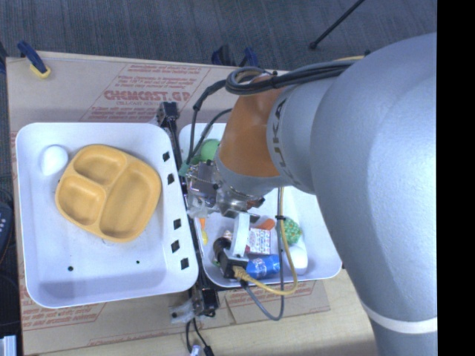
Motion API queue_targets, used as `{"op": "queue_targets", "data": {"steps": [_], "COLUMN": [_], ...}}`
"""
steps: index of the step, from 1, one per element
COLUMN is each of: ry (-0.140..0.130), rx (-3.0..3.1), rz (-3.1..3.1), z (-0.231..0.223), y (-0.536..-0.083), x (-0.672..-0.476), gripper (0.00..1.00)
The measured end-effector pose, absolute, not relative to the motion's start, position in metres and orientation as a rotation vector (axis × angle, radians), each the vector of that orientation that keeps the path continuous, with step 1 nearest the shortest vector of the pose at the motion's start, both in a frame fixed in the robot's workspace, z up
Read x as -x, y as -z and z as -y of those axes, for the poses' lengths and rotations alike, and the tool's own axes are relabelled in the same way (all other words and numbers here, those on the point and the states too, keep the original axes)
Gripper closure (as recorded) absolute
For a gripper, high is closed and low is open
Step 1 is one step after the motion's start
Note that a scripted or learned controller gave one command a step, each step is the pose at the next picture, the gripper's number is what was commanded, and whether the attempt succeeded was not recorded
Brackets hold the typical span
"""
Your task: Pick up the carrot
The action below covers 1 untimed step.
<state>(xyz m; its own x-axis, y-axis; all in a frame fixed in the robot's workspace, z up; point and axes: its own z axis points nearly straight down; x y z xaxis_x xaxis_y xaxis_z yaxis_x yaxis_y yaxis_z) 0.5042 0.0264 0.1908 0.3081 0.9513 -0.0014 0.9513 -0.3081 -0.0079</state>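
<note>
Currently gripper [208, 199] low in right bin [320, 239]; yellow plate [108, 191] left bin [46, 252].

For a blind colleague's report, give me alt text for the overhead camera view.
A grey robot arm with an orange band reaches down into the right white bin, covering most of its contents. The left white bin holds a yellow divided plate and a white egg-shaped object.

Dark grey ribbed carpet [111, 13] covers the floor beyond a brown cardboard sheet printed in red lettering [96, 87], which serves as the work surface. A blue-and-yellow clamp [33, 59] sits at its far left edge. A thin black rod [349, 13] slants across the carpet.
</note>
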Motion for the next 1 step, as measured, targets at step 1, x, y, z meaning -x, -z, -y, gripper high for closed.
{"op": "queue_targets", "data": {"steps": [1], "ry": [-0.004], "rx": [2.464], "rz": [1.946], "z": [-0.0002], "y": [-0.2814], "x": [-0.4763], "gripper": [1.00]}}
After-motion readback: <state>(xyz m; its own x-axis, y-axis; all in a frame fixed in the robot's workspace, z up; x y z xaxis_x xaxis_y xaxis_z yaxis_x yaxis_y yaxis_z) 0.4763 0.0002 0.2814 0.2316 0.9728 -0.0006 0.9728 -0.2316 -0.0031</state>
